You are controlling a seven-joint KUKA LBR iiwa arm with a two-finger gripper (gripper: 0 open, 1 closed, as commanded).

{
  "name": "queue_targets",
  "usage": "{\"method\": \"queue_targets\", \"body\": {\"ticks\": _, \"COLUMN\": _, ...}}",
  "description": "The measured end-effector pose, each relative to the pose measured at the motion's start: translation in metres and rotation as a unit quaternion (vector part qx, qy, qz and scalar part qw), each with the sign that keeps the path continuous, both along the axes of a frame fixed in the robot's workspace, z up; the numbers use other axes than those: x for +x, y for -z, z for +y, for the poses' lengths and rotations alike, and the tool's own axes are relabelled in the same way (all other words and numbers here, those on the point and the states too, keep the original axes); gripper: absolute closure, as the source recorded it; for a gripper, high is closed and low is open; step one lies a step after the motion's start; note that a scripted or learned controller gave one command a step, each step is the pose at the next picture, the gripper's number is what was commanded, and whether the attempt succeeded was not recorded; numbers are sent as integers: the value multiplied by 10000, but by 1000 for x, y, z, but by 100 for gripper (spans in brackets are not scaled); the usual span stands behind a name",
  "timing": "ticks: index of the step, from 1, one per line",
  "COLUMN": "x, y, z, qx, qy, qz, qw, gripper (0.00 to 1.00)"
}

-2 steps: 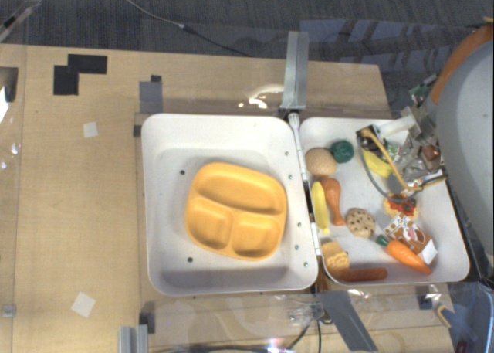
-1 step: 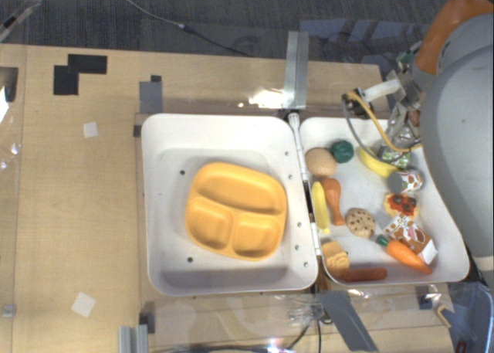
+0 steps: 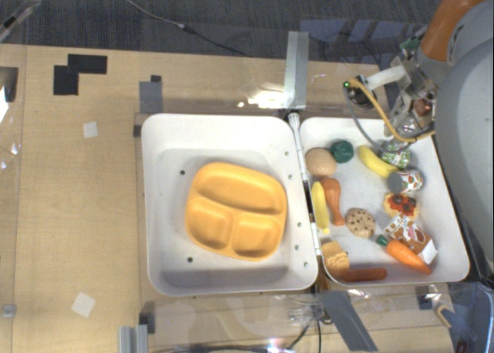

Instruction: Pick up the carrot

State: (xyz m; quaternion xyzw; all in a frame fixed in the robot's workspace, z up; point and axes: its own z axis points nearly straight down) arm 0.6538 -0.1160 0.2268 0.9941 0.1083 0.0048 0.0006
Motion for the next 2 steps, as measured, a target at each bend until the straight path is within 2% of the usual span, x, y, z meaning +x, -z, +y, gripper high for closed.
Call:
{"method": "queue_targets", "body": {"ticks": 1, "x": 6, "y": 26, "z": -23, "qx": -2, "qy": 56, "qz": 44, "qw": 10000, "gripper": 100}}
{"method": "queue_targets", "body": {"ticks": 2, "x": 9, "y": 10, "z": -21, "qx": -1, "qy": 38, "qz": 22, "qw": 10000, "gripper": 100}}
